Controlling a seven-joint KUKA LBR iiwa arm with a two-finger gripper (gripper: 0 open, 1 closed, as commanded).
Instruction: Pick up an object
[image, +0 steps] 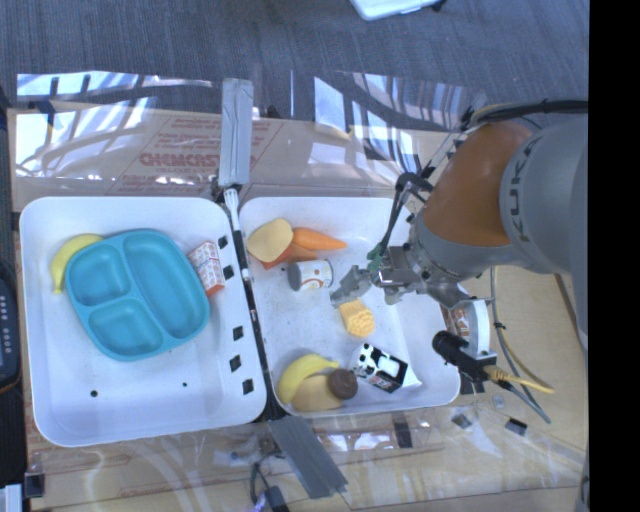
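My gripper (352, 287) hangs over the right bin (300, 345), just above a small yellow corn-like piece (358, 319) and right of a little white can (310, 275). Nothing shows between its fingers. Around it in that bin lie an orange carrot (318, 240), a tan potato-shaped piece (269, 240), a yellow banana (300, 372), a brown round piece (343, 384) and a black-and-white carton (382, 369).
The left bin (60, 400) holds a blue divided plate (135, 292), a yellow banana (68, 255) at its left side and a small orange-white can (207, 266). The grey arm with its orange band (480, 195) covers the right bin's right side.
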